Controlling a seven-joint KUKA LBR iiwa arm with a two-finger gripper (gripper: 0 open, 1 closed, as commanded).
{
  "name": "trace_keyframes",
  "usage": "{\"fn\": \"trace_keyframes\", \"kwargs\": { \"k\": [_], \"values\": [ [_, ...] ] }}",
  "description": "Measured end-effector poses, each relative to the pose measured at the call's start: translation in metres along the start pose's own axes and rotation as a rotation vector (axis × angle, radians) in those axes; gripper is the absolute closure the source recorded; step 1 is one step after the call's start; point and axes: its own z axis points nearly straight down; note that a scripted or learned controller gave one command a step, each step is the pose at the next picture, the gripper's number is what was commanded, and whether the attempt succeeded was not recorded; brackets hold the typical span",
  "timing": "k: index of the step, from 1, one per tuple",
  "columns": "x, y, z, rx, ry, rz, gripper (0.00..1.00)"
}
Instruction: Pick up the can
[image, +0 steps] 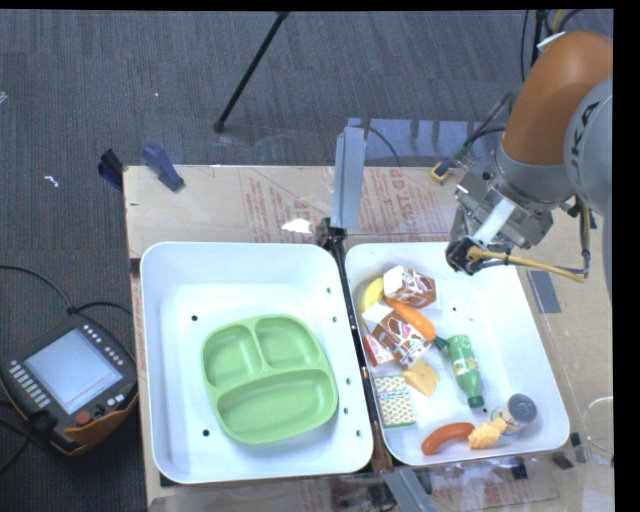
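Showing plain white on the left bin (160, 300) and the right bin (535, 330). Glowing pale green on the divided plate (270, 390), deeper green on the bottle (463, 368). Shining grey and silvery on the can (520, 408). Burning orange on the carrot (415, 320), red-orange on the sausage (445, 437), yellow on the banana (371, 292) and the cheese wedge (422, 378). Carrying brown-and-white print on the upper carton (410, 286). Wearing a green-and-yellow check on the small box (395, 400). Running tan with red lettering across the bench (250, 200). Banding orange over grey on the arm (560, 80).
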Motion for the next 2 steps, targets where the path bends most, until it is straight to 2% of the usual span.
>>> {"fn": "trace_keyframes", "kwargs": {
  "k": [1,2],
  "values": [
    [0.001,0.000,-0.007,0.005,-0.005,-0.003,1.00],
    [0.002,0.025,-0.016,0.000,-0.001,0.284,1.00]
  ]
}}
